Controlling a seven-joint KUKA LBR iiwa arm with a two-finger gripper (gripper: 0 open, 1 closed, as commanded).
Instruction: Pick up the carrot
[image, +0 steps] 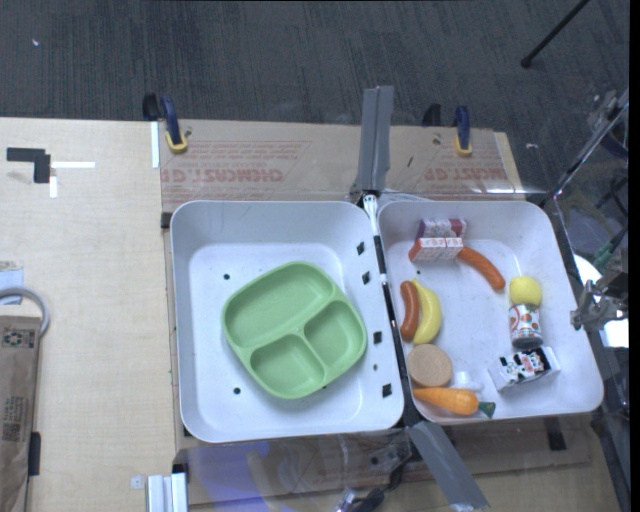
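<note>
The pale wooden counter (80, 300) carries two shallow white bins side by side on a sheet of brown cardboard (260, 165). The left bin (195, 400) holds a green three-compartment plate (292, 330), set at a slant near its middle. The right bin (560, 245) holds everything else.

The carrot (447, 401) lies flat along the near wall of the right bin, close to its near-left corner, with its green end pointing right. Just behind it is a round tan disc (431, 365). Further back, a yellow banana (430, 312) lies touching a red sausage (409, 308) on its left.

At the back is a small red-and-white box (438, 240), with an orange sausage (482, 268) beside it. Along the right side are a lemon (525, 291), a small red-labelled can (525, 325) and a black-and-white carton (525, 367).

The pincer (597, 310) shows at the bin's right rim, well apart from the carrot; I cannot tell whether it is wide or narrow.
</note>
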